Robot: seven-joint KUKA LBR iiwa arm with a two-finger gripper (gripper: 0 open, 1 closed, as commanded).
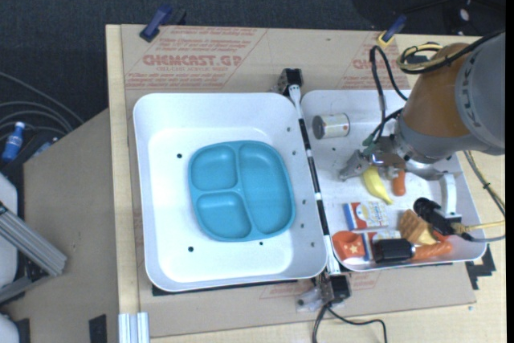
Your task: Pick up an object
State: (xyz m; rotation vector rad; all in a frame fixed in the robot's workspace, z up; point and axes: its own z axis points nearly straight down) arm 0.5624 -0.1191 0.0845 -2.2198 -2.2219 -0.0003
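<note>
While the arm reaches in from the right of the frame, the tool (363,162) is seen low inside the right bin (353,102), just beside a yellow banana (376,184) at the centre right of the frame. Whether anything is gripped cannot be told, as the tip is dark and small against the clutter. The step in hand is judged to be the descent onto an object. A grey cylinder (331,126) lies above it, and a small carton (367,214) below. A blue divided plate (241,190) rests in the left bin (161,124). A centred closure and a straight lift would be called for next.
</note>
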